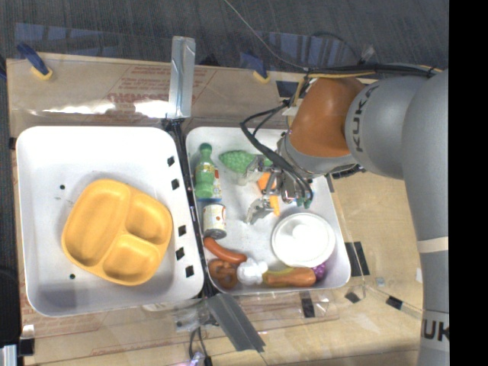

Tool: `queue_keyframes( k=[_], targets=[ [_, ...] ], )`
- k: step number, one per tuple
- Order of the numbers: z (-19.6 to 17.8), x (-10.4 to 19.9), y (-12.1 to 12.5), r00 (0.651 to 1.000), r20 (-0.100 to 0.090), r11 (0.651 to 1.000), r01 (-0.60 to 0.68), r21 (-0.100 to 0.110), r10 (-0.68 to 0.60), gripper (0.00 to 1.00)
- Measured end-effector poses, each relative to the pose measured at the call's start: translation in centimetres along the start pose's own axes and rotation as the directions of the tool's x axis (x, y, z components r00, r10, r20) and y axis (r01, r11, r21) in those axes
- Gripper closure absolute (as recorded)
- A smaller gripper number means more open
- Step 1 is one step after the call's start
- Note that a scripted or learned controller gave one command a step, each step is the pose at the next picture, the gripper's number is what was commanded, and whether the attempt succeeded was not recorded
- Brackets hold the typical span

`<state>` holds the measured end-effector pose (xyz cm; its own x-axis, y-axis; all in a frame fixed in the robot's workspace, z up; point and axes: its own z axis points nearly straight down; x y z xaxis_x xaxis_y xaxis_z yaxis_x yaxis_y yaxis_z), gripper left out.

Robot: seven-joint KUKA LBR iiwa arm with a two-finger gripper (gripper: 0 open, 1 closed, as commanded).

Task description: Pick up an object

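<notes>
Yellow tray [117, 230] in left bin [46, 147], toward its near edge. Cardboard [114, 90] under both bins along counter's far edge. Metal strip [181, 78] upright between bins. Black cable [252, 29] across dark floor [91, 14] beyond.

The floor [114, 2] behind the bench was dark grey carpet with a fine ribbed weave. A thin pale cable [236, 14] trailed across it. The bench [99, 82] itself was light brown board with faint red printing, and its far edge was held down by blue tape [34, 58] at the corners. A strip of shiny silver tape [181, 78] ran up from between the bins. Black tape marks [357, 259] dotted the board at the right. The light was even and soft.
</notes>
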<state>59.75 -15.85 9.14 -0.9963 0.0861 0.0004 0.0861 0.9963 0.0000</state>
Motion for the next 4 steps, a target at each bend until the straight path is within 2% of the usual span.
queue_keyframes(
  k=[1, 2, 3, 4],
  targets=[
    [-1.2, -0.2, 0.2, 1.000, 0.005, 1.000, 0.009, 0.001, -0.009, 1.00],
    [-11.5, -3.6, 0.6, 1.000, 0.012, 1.000, -0.019, 0.002, 0.019, 1.00],
    [-16.1, -5.6, 0.7, 0.984, 0.005, 0.984, -0.178, 0.000, 0.178, 1.00],
    [-0.6, -2.2, -2.7, 0.996, -0.010, 0.997, -0.083, -0.001, 0.083, 1.00]
  ],
)
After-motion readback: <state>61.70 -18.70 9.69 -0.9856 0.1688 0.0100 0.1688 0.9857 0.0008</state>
